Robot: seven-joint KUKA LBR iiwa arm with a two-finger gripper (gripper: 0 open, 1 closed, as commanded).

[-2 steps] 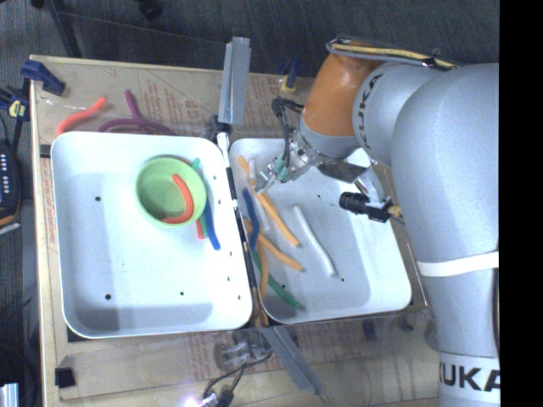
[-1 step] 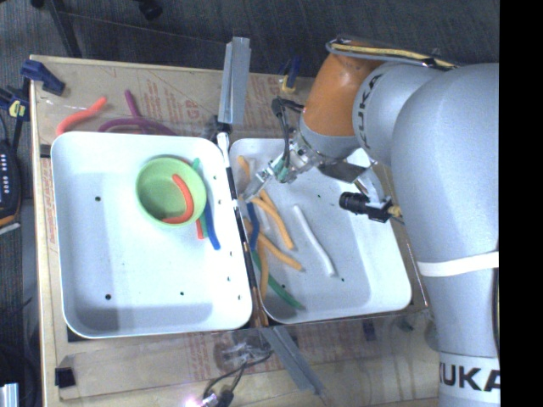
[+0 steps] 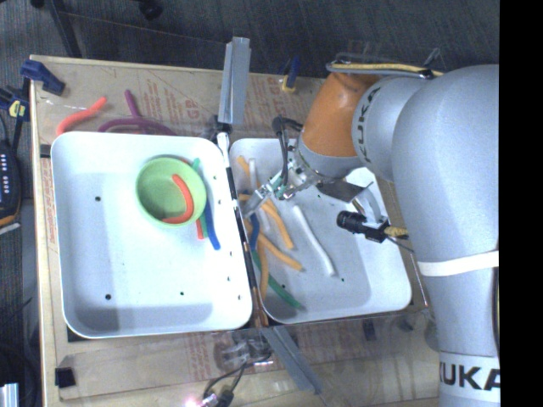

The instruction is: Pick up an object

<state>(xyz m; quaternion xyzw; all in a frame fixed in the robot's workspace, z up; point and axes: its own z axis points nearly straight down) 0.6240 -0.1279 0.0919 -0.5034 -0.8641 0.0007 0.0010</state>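
Several thin sticks lay heaped under my gripper [image 3: 273, 188], which hung over the upper left of the right bin [image 3: 386, 295]; I could not tell how it was set.

Item, orange sticks [image 3: 277, 220]: at six o'clock from my gripper, just beside it, crossing one another along the bin's left wall. Slender, long, plastic-looking. Judged light and stiff, smooth enough to slip or roll; best taken across the middle of one lying apart from its neighbours, not at a tip.

Item, white stick [image 3: 316, 242]: at five o'clock, near, pale against the floor and hard to make out.

Item, green stick [image 3: 285, 295]: at six o'clock, farther off, by the near wall.

Item, left bin [image 3: 127, 312]: at nine o'clock, holding a green bowl [image 3: 170, 191] with a red strip [image 3: 184, 195] curled inside and a blue stick [image 3: 210, 231] beside it.
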